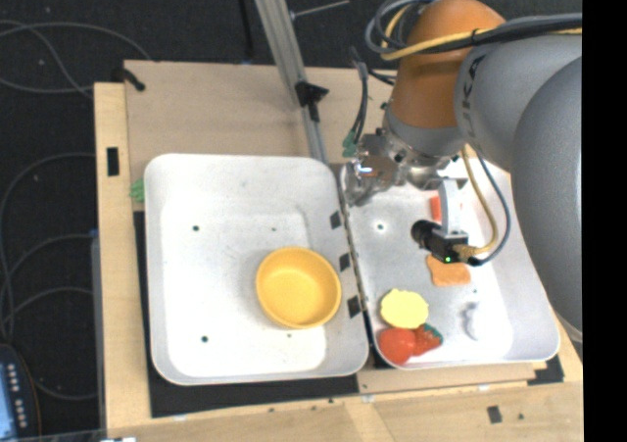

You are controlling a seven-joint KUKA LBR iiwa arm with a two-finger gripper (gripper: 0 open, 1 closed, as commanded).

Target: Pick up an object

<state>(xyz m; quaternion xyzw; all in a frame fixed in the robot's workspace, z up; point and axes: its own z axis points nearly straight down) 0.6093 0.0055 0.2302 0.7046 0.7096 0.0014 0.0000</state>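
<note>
Claw [364, 178]: spread cannot be told — it hangs over the divider.
Risk: yellow disc [404, 308] lies well below it — likely miss.

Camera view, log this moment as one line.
gripper over right bin's far-left corner | round yellow bowl in left bin | grasp: none seen

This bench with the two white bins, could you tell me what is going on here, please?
A grey KUKA arm reaches in from the right, its gripper over the far left corner of the right bin. That bin holds a yellow disc, a red strawberry-like toy and an orange piece. The left bin holds a yellow bowl. Nothing appears picked up yet.
</note>
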